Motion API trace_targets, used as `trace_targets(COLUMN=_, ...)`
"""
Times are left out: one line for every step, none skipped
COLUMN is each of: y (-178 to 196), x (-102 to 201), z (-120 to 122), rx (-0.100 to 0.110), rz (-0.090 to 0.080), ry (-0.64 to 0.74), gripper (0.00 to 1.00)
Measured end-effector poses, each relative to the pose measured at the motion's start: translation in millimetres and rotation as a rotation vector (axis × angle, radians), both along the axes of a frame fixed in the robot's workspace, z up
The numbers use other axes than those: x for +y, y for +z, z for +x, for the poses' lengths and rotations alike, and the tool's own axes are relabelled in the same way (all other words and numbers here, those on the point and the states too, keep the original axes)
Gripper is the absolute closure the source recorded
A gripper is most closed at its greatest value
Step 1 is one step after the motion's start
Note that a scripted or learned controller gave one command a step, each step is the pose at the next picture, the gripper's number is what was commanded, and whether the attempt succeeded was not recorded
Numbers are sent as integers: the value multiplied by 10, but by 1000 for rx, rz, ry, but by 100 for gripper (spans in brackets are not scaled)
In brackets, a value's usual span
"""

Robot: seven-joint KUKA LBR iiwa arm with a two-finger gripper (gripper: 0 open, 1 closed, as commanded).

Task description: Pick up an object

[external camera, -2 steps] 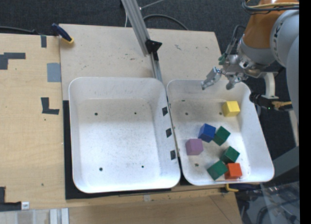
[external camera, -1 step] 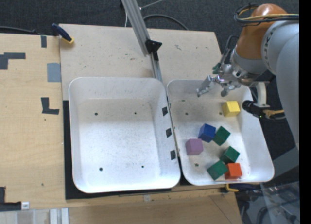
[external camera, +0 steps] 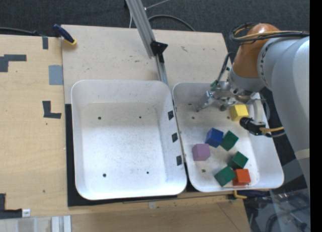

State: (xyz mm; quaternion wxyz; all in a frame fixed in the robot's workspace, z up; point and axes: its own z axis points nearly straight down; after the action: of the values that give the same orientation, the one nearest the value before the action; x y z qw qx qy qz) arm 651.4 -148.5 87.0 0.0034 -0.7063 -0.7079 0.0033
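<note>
The right bin (external camera: 269, 175) holds several small cubes. A yellow cube (external camera: 239, 111) lies near its far right side. A blue cube (external camera: 214, 137) and a green cube (external camera: 230, 140) sit mid-bin, with a purple cube (external camera: 201, 151) to their left. Two more green cubes (external camera: 239, 159) (external camera: 225, 175) and an orange cube (external camera: 242, 176) cluster at the near right. My gripper (external camera: 211, 106) hangs low over the bin's far part, just left of the yellow cube. Its fingers are spread open with nothing between them.
The left bin (external camera: 80, 125) stands beside the right one, the two rims meeting at mid-bench. A slanted metal rail (external camera: 138, 14) runs down to the bins' far shared corner. A blue and yellow tool (external camera: 64, 33) lies at the far left. Black cables (external camera: 256, 128) trail by the wrist.
</note>
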Motion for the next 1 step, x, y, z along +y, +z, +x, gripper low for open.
trace_targets(y=128, x=6, z=19, rx=-4, rz=0, ry=2, gripper=100)
